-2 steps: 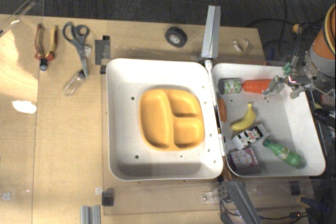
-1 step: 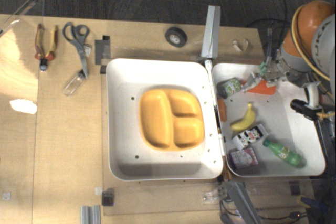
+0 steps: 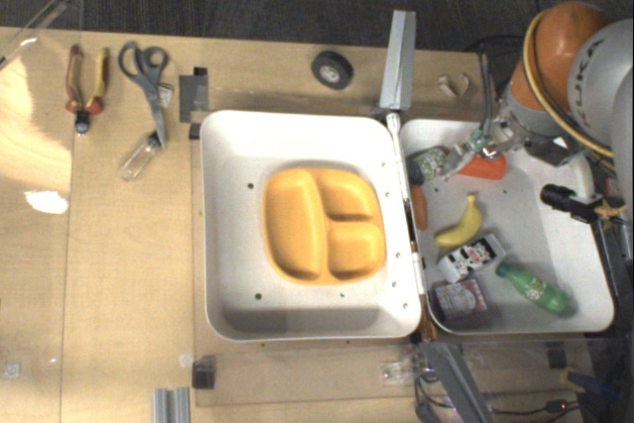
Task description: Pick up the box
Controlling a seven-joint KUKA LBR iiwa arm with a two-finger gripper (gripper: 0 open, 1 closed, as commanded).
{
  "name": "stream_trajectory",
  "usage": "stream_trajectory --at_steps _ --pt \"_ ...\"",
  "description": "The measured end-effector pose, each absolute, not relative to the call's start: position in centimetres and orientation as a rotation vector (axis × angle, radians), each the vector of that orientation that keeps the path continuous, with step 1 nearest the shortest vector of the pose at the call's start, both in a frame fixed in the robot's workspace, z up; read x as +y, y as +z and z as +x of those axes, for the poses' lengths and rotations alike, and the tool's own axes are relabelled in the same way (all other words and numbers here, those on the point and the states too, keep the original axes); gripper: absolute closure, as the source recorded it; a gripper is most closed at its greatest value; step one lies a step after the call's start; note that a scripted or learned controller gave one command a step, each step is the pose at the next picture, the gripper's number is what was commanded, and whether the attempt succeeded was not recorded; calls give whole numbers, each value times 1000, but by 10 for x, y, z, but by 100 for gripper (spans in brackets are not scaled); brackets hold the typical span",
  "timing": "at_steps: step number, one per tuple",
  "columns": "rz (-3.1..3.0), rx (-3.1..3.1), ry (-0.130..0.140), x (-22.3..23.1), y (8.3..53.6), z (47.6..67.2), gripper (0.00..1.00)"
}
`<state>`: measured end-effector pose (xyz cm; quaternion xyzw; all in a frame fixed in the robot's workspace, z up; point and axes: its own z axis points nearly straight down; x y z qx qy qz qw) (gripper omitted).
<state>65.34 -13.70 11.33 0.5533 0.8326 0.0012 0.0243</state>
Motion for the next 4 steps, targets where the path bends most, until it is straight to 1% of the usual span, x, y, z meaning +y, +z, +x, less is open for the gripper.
stream_trajectory --at_steps 1,2,3,4 --pt "1679 2610 -24 -133 111 662 0" --pt "1666 2640 -51 -131 105 668 0" --pt "1510 2742 3 -95 88 637 0" --pt "1863 2519 8 -96 88 633 0"
